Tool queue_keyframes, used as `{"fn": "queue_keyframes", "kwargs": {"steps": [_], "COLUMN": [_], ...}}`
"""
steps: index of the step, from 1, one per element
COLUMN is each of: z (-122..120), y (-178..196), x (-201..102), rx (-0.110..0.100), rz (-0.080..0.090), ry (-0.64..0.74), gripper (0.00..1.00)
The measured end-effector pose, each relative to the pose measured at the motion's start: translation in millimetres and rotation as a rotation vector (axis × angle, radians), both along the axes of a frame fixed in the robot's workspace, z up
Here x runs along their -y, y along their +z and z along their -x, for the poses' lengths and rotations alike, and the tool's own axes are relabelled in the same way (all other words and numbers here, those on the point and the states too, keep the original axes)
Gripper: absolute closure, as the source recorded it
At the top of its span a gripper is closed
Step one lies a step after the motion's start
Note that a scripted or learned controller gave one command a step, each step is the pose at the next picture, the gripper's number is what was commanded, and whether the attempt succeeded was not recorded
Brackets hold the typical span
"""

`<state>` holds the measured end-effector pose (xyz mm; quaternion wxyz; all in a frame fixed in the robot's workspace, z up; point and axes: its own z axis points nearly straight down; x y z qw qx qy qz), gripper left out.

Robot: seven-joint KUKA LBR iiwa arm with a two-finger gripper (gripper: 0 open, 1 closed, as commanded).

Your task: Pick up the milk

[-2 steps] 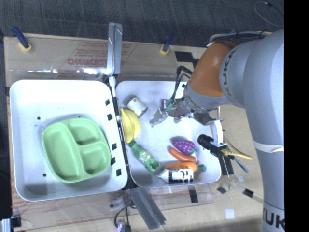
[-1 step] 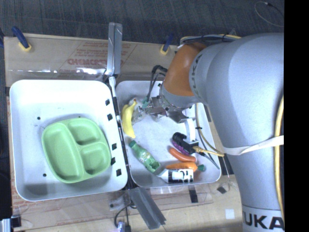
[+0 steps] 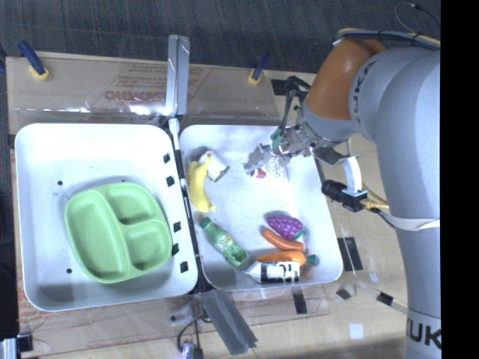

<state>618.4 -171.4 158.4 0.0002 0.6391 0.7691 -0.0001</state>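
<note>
The milk (image 3: 277,170) is a small white carton with a red mark, lying in the upper middle of the right bin (image 3: 327,223). My gripper (image 3: 261,159) hangs directly over the carton's left end, close to it or touching it. The grey wrist reaches in from the upper right and hides part of the carton. Nothing is visibly lifted off the bin floor.
In the right bin a banana (image 3: 197,185) and a small white item (image 3: 216,167) lie at the left. A green bottle (image 3: 224,243), purple grapes (image 3: 284,224), two carrots (image 3: 283,239) and a dark bottle (image 3: 279,272) sit along the front. The left bin holds a green divided plate (image 3: 118,231).
</note>
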Motion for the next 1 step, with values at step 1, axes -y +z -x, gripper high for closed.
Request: {"fn": "queue_keyframes", "kwargs": {"steps": [1], "z": [-38.2], "y": [-65.1], "x": [-46.5], "rx": [-0.001], "rz": [0.002], "ry": [0.116], "gripper": [0.0]}}
